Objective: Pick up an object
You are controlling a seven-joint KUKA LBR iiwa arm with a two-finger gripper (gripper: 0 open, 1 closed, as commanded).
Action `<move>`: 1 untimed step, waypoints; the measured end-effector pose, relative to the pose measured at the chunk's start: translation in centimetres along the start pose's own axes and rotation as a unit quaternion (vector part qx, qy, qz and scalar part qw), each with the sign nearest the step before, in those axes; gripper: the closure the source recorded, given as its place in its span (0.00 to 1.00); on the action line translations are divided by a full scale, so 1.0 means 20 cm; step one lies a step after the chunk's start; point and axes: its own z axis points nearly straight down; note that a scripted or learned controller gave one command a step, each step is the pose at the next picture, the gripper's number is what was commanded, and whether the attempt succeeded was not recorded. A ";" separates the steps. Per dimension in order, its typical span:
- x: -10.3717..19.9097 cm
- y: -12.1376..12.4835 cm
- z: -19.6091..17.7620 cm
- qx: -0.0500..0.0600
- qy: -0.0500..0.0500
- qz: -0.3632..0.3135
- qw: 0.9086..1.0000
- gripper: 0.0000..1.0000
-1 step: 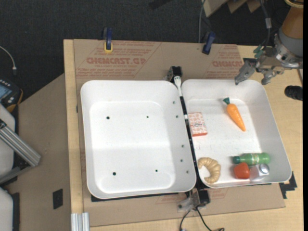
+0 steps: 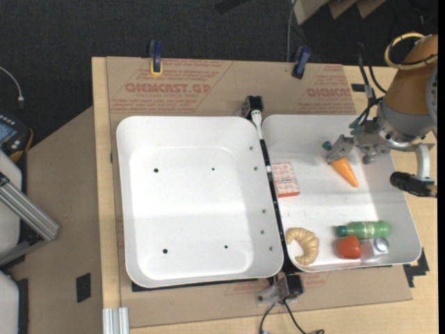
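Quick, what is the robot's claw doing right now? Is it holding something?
Gripper: open, fingers straddling the top of the orange carrot-shaped toy, not gripping it.

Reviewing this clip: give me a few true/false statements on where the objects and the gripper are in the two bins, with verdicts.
1. The carrot lies in the right bin, just under the gripper. True.
2. The croissant sits in the left bin. False: it lies in the right bin, near its front left corner.
3. The green bottle lies on its side next to the red object. True.
4. The small pink-and-white box is touching the carrot. False: it lies apart from it, near the right bin's left wall.
5. The gripper hangs over the left bin. False: it is over the right bin's far right part.
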 end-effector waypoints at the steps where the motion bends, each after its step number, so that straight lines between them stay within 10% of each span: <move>1: 0.00 0.03 -0.10 -0.009 -0.003 -0.002 1.000 1.00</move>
